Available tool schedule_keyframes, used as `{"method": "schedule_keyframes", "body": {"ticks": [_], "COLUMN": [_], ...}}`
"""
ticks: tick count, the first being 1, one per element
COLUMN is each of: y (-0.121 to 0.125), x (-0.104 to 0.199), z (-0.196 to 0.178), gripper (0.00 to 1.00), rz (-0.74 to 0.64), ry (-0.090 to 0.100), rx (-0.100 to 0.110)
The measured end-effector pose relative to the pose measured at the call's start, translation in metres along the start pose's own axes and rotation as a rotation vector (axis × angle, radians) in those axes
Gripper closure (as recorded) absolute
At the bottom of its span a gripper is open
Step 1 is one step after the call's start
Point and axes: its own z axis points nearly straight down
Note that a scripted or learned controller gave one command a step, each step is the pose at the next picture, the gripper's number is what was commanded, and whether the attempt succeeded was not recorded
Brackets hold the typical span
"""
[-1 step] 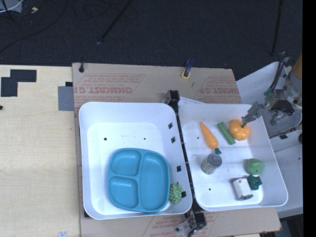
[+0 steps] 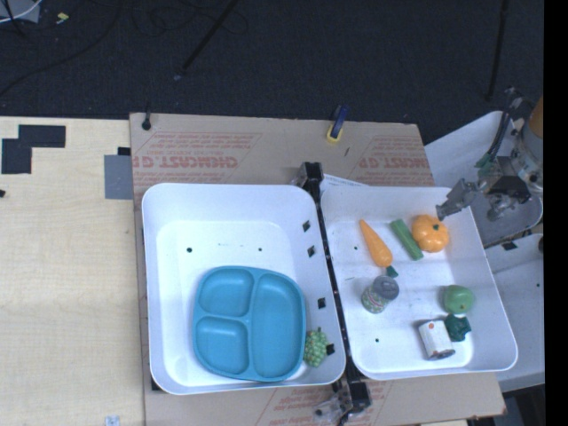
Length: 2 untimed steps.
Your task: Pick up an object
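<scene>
The right bin (image 2: 497,344) holds an orange carrot (image 2: 376,243), a green cucumber-like stick (image 2: 407,239), a round orange fruit (image 2: 429,235), a green apple (image 2: 459,299), a small grey can (image 2: 381,294) and a white box with a teal piece (image 2: 437,336). My gripper (image 2: 450,202) hangs over the bin's far right rim. It is just up and right of the orange fruit and apart from it. Nothing shows in its grasp.
The left bin (image 2: 177,211) holds a blue divided plate (image 2: 249,323) and a green bunch of grapes (image 2: 315,348) at its near right corner. A black clip (image 2: 311,174) sits where the bins meet. The arm's wrist (image 2: 510,189) stands outside the right bin.
</scene>
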Motion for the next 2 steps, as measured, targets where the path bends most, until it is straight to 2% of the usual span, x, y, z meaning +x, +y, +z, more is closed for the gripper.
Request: {"method": "schedule_keyframes", "body": {"ticks": [2], "y": [0.010], "x": [-0.002], "z": [0.119], "gripper": [0.00], "rz": [0.000], "ry": [0.001], "rx": [0.004]}}
